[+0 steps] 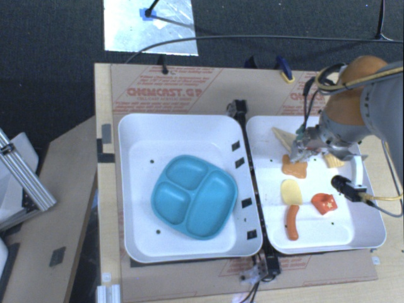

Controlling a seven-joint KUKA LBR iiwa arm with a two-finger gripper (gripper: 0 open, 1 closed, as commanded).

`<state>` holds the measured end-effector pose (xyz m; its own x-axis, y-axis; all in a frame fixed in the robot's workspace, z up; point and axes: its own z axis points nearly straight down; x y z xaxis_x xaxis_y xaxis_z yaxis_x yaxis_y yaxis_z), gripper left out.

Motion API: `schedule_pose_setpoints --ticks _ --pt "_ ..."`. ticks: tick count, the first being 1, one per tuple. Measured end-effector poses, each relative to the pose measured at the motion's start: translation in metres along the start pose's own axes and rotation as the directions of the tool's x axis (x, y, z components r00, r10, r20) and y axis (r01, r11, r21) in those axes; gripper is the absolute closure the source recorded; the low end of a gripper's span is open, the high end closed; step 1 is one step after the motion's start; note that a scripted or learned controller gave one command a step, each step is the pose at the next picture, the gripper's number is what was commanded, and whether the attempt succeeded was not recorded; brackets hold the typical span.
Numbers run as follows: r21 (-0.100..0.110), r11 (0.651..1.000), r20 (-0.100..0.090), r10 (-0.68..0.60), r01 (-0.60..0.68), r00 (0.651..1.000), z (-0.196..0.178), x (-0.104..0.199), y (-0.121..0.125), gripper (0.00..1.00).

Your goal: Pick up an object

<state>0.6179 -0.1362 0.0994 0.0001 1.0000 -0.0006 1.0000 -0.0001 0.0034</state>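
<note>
My gripper point(305, 149) is down in the back part of the right bin point(372, 232), reaching in from the right. An orange flat piece point(293, 168) lies directly at its tip, touching or just below it. A tan wedge point(283, 136) lies just left of the gripper, and a small tan piece point(331, 161) just right of it. Nearer the front lie a yellow piece point(291, 191), a red-orange sausage point(292, 222) and a red piece point(324, 202). I see nothing lifted off the bin floor.
The left bin point(136, 169) holds a blue divided plate point(194, 196). A black divider point(247, 169) runs between the two bins. The arm's wrist point(353, 100) hangs over the right bin's back right corner.
</note>
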Motion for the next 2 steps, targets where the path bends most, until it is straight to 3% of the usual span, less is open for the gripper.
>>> schedule_pose_setpoints --ticks 2 --pt "-0.004 1.000 0.001 -0.004 0.004 1.000 -0.113 -0.014 0.009 1.00"
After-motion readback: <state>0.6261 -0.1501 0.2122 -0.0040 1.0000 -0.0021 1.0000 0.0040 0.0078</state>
